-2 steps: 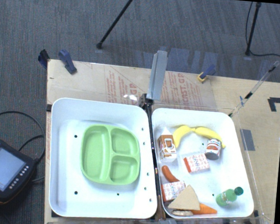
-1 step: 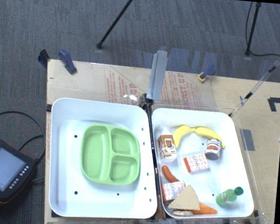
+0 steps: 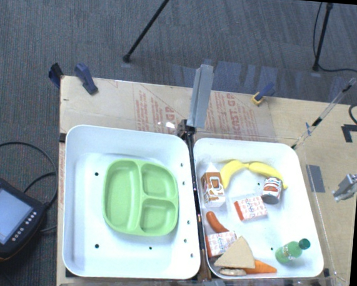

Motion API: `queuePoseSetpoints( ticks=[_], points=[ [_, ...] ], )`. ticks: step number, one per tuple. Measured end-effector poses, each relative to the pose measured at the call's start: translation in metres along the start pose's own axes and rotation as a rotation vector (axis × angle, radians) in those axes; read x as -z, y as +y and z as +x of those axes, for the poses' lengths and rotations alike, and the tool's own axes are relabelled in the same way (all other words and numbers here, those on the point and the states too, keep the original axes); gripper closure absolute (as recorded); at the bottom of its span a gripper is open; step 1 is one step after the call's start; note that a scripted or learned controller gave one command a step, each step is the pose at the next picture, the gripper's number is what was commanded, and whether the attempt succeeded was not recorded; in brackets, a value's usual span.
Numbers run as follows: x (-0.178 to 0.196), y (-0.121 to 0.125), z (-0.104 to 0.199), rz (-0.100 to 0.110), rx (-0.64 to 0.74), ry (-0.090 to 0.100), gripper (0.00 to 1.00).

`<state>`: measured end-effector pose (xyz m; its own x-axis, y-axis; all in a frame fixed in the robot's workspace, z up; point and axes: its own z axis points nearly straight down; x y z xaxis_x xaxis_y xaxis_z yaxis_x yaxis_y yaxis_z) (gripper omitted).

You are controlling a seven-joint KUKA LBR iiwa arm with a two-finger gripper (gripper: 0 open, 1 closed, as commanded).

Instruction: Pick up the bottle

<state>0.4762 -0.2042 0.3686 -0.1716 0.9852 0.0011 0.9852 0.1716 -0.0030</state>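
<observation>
We see a table [image 3: 125, 106] topped with printed cardboard, standing on dark grey carpet [image 3: 52, 20]. Two white bins sit side by side on it. The left bin [image 3: 76, 161] holds a green divided plate [image 3: 140, 197]. The right bin [image 3: 302, 164] holds the bottle [image 3: 291, 251], green and lying on its side near the front right corner, just beside a carrot [image 3: 259, 266]; further back lie a banana [image 3: 251, 171] and small cartons. A handheld control pendant [image 3: 0, 216] rests on the carpet at left. We cannot tell the end effector's state.
</observation>
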Motion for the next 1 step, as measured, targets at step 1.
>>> queuePoseSetpoints(
  ticks=[1],
  points=[
    [0.0025,-0.0002,-0.0074,-0.002,0.157,-0.002,1.0]
  ],
)
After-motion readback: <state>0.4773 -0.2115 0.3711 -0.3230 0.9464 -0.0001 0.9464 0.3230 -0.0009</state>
